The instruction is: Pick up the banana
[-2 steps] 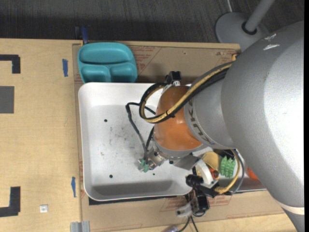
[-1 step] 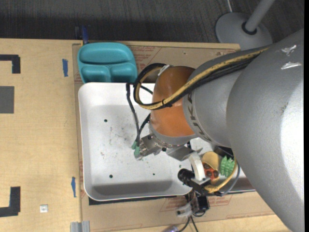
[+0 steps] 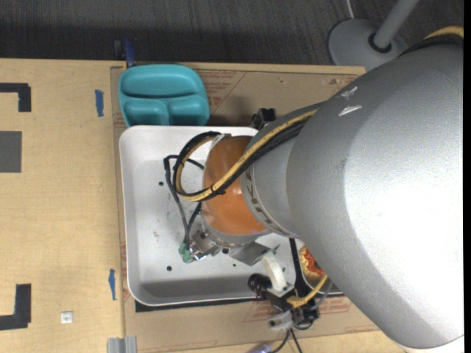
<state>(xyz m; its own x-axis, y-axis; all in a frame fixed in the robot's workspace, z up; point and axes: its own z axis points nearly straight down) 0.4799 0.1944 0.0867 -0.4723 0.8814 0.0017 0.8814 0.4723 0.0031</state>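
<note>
My arm reaches in from the right and covers most of the bench. Its orange band [image 3: 229,190] hangs over the middle of the left white bin [image 3: 143,197]. Below the band, the grey wrist and gripper body [image 3: 221,247] point down into the bin near its front wall, with cables looped around them. The arm hides whatever lies under it.
A teal divided tray [image 3: 163,98] stands just behind the left bin. A small red and yellow thing [image 3: 309,265] peeks out under the arm by the bin's front right corner. Brown cardboard [image 3: 59,197] covers the bench to the left.
</note>
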